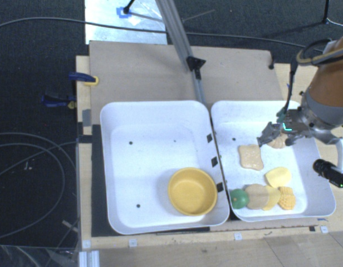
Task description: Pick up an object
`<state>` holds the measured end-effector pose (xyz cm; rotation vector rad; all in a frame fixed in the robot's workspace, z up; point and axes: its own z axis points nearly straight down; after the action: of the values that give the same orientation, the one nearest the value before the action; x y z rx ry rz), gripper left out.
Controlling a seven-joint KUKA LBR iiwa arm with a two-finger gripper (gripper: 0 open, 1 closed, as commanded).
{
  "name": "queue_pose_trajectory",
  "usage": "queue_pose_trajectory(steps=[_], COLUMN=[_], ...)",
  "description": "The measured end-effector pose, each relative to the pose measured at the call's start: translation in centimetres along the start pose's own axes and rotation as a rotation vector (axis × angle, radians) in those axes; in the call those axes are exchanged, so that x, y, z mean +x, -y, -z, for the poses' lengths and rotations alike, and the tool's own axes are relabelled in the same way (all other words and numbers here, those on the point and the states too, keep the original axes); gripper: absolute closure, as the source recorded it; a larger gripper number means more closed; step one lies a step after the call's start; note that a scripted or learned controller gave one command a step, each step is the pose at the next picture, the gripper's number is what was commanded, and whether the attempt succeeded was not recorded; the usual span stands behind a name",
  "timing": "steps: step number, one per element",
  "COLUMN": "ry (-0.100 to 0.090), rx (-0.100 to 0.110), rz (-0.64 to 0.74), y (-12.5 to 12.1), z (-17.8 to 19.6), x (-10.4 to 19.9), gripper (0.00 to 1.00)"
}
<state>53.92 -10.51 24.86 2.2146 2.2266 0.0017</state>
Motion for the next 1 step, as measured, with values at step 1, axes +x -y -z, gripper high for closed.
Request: queue_pose_trajectory(steps=[1], ry=[0.0], rx=[-0.001], rz=[0.0], y=[-0.01], z=[0.02], x=[-0.01], gripper=[0.0])
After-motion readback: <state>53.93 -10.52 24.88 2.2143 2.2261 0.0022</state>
